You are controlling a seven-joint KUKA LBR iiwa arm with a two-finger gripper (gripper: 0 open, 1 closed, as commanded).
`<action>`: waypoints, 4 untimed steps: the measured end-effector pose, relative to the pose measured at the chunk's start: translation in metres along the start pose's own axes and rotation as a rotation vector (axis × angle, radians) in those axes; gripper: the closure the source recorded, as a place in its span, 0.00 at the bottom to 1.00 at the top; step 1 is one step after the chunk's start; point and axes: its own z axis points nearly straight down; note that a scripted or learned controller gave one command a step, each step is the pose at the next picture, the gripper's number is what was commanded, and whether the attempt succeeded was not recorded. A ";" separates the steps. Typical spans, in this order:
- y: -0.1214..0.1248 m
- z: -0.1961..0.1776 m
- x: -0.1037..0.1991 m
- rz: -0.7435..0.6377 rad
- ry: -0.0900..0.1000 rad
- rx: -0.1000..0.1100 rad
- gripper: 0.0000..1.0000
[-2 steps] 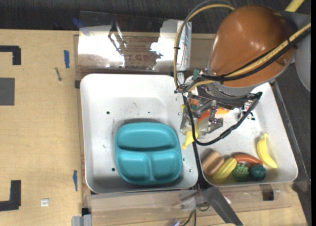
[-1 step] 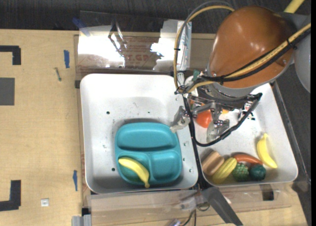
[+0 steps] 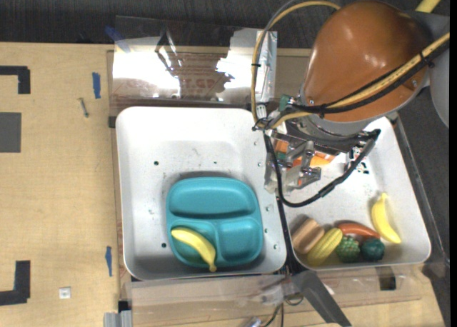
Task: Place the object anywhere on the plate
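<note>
A banana [image 3: 194, 245] lies in my teal plate [image 3: 214, 208], lower left bin [image 3: 136, 175]; my gripper's [image 3: 303, 168] state I cannot tell.

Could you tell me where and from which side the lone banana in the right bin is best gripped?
Probably across the middle of the banana, coming straight down. It lies flat, apart from the toy pile, near the right bin wall, so fingers should close across its narrow width.
</note>
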 end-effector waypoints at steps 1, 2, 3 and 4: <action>-0.040 0.145 -0.028 -0.175 0.010 -0.020 1.00; -0.072 0.145 -0.038 -0.469 0.003 -0.009 1.00; -0.108 0.114 -0.049 -0.674 0.002 -0.007 1.00; -0.129 0.189 -0.087 -0.752 0.000 -0.017 1.00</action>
